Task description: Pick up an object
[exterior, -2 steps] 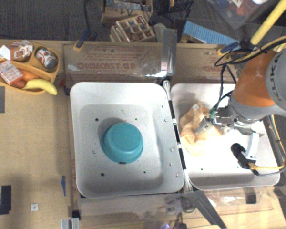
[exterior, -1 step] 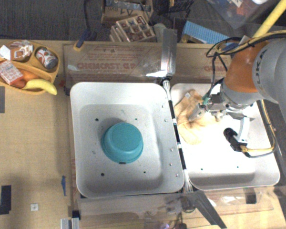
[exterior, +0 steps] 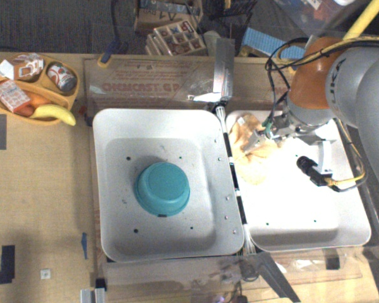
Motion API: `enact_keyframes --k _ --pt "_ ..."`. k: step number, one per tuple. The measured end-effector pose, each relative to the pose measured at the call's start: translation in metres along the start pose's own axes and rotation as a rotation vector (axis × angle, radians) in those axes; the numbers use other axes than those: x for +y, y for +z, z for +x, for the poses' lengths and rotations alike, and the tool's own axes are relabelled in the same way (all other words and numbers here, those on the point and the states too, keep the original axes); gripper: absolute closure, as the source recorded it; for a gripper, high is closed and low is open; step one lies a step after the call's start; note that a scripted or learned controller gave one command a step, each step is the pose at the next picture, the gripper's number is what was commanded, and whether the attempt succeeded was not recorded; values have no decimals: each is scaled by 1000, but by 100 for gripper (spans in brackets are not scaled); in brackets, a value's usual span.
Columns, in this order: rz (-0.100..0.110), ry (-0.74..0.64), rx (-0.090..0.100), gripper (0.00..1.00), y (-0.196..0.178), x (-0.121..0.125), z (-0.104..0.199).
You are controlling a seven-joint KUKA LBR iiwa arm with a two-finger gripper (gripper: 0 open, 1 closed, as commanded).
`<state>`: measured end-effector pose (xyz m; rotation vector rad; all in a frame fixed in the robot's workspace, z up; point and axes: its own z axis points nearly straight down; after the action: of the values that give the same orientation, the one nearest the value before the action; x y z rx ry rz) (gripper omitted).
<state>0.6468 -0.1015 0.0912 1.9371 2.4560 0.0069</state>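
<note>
A teal bowl (exterior: pixel 163 188) lies upside down in the middle of the left bin (exterior: pixel 114 131). In the right bin (exterior: pixel 316 226), pale tan objects (exterior: pixel 245 137) are bunched in the far left corner, and another pale lump (exterior: pixel 253 173) lies just in front of them. They are washed out by glare, so I cannot name them. My gripper (exterior: pixel 270 132) reaches down from the grey and orange arm (exterior: pixel 316 84) to the right edge of that tan bunch, touching or nearly touching it.
A black fitting with a yellow cable (exterior: pixel 309 166) hangs off the arm over the right bin. The rim between the two bins (exterior: pixel 234 175) runs close to the tan objects. A yellow dish of toy food (exterior: pixel 31 93) stands on the bench at far left.
</note>
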Motion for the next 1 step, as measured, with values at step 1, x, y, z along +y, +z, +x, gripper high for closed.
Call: enact_keyframes --k 1 --pt "-5 4 -1 100 -10 2 -1"
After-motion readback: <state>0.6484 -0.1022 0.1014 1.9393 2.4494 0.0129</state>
